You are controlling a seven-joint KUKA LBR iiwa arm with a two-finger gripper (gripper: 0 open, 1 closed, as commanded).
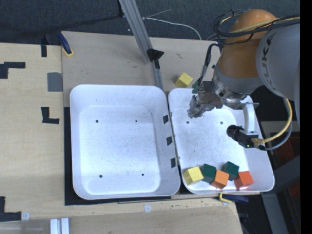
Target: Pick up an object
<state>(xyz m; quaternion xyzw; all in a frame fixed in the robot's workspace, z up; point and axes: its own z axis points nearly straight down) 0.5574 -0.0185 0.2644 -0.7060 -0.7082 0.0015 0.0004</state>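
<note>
Several small blocks lie along the near wall of the right bin [263, 145]: a yellow block [193, 174], a dark green block [209, 171], an orange block [221, 178], a second green block [231, 169] and a red-orange block [243, 179]. Another yellow block [184, 80] sits on the bench just beyond the right bin's far left corner. My gripper [194, 112] hangs over the far left part of the right bin, well away from the blocks at the near wall. Nothing shows between its fingers.
The left bin [80, 130] stands beside the right one, sharing a divider with black clips. A grey metal rod [141, 30] slants down from the top to the bins' far junction. Blue clamps sit at the bench's far left corner and near edge.
</note>
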